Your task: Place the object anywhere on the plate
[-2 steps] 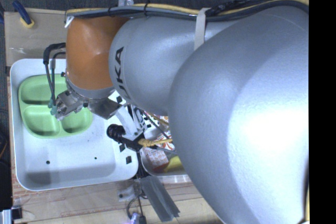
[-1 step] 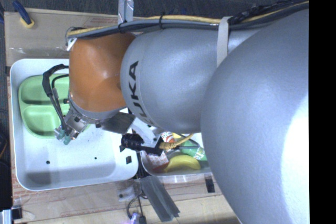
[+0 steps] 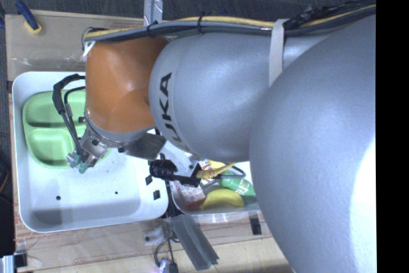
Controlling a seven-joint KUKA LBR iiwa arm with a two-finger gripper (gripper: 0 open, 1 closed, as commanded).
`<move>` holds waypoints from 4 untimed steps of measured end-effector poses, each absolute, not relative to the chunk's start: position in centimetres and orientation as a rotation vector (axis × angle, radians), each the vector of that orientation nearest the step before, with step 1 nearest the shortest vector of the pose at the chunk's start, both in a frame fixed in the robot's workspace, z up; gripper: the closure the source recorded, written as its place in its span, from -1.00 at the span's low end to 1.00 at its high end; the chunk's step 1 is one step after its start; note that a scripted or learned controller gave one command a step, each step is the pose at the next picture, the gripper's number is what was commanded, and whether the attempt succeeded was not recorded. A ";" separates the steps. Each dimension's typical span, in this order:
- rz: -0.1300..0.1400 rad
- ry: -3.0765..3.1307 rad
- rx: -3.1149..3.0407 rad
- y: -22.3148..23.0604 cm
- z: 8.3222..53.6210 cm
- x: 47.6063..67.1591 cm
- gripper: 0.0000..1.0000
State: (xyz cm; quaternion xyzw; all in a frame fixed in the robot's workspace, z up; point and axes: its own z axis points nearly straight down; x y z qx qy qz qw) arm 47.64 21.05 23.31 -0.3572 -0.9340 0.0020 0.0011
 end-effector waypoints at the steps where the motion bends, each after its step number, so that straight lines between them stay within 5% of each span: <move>1: -0.001 -3.115 -0.431 20.6 26.6 47.7 1.00; 2: 0.003 -3.123 -0.329 21.7 21.8 47.6 1.00; 4: 0.000 -3.118 -0.395 21.7 23.6 47.7 1.00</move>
